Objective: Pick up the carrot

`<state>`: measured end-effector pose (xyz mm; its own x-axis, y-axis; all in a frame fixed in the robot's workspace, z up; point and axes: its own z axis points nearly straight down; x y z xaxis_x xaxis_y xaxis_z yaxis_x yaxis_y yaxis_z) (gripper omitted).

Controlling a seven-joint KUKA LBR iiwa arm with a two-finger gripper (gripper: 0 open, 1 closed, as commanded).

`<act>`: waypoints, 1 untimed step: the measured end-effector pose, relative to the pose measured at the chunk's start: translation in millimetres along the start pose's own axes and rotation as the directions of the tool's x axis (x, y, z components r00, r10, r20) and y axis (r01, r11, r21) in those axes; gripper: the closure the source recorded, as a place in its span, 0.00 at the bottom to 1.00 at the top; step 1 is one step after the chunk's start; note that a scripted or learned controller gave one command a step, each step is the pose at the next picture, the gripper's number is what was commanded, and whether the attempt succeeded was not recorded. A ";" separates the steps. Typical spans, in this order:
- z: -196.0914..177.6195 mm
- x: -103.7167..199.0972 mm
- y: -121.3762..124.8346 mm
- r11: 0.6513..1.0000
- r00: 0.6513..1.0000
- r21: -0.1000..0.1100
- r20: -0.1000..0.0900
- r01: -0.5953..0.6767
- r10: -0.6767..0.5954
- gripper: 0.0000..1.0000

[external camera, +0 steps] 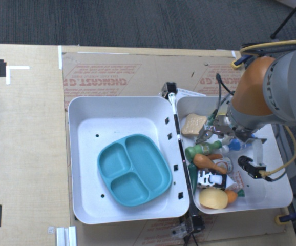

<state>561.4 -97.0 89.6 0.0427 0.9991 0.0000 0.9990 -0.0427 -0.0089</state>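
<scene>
While low over clutter, hand (212,133) near carrot (231,196)

arm (276,86): grey, orange band, reaching in from right, bent down
end effector (213,130): low, pointing left, finger state unclear

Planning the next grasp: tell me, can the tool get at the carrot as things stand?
Probably yes. The carrot lies exposed at the right bin's near edge, beside a yellow item; nothing covers it. The tool sits above the clutter farther back, so crowding may hinder.
</scene>
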 end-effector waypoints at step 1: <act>-0.5 1.3 -81.2 0.990 0.990 -0.006 0.000 0.142 -0.142 0.00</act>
<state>480.4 -92.2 90.9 -0.0997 0.9950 0.0010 0.9950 0.0997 -0.0023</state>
